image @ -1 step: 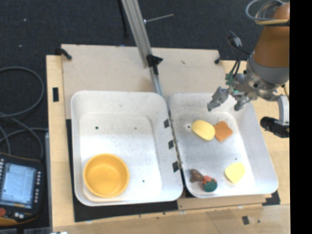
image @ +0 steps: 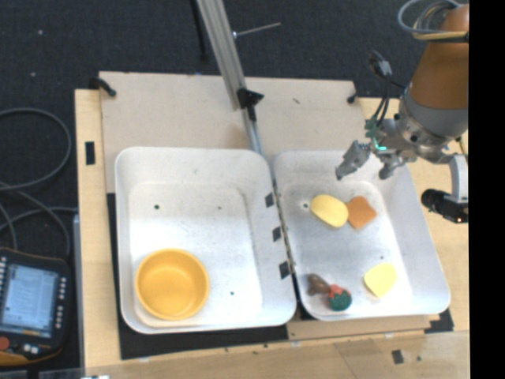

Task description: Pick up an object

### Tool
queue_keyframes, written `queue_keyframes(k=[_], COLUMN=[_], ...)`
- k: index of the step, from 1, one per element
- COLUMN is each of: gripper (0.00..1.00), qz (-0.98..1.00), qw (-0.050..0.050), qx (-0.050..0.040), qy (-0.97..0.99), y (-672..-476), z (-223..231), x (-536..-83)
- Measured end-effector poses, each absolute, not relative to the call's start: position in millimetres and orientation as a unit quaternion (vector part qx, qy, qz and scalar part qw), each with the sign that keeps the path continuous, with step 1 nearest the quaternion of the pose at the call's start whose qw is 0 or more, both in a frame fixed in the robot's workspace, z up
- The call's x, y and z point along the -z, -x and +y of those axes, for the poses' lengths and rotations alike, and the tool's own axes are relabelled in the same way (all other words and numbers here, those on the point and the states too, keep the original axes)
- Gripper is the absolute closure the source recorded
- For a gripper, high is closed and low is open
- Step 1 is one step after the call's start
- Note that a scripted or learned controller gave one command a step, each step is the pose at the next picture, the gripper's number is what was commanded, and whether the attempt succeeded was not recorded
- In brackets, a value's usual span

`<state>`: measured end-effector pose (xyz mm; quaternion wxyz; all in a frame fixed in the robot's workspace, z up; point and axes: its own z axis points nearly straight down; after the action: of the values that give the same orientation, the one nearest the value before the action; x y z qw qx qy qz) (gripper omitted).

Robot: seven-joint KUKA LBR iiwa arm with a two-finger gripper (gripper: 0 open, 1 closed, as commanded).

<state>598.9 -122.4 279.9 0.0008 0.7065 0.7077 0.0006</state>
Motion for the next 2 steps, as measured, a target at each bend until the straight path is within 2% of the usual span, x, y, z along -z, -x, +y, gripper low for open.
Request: queue_keyframes(k=[2], gripper=[0.0], qz=[0.707], qw=[-0.001], qx=[0.0019], qy=[-0.707], y=[-596.0], z=[-115.6], x=[-194.7])
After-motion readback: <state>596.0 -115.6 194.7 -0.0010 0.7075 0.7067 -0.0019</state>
